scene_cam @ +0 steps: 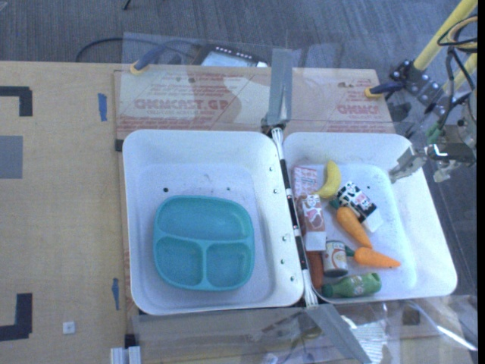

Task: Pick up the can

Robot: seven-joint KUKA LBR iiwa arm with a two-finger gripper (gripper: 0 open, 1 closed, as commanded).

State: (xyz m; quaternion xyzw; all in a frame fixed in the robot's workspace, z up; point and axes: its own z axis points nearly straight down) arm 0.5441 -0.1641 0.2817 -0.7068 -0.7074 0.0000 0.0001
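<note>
- While hanging over the right bin's (424, 279) far-right rim, jaws (403, 167) parted, gripping nothing.
- Sitting low in that bin near the divider: can (334, 256), upright on its base by the look of it, long axis roughly vertical.
- Lying down-left of the jaws, well apart, across the bin on a diagonal.
- Crowded spot: carrot (374, 258) just right of can, green bottle (353, 285) just below, snack packet (313, 217) above.
- Between jaws and can: second carrot (352, 224), cow toy (354, 198), banana (330, 179).
- Off in the left bin (197, 154): teal tray (203, 243), out of the action.
- Needed next, at a guess: long sweep down-left, then straight drop over the can's top.
</note>
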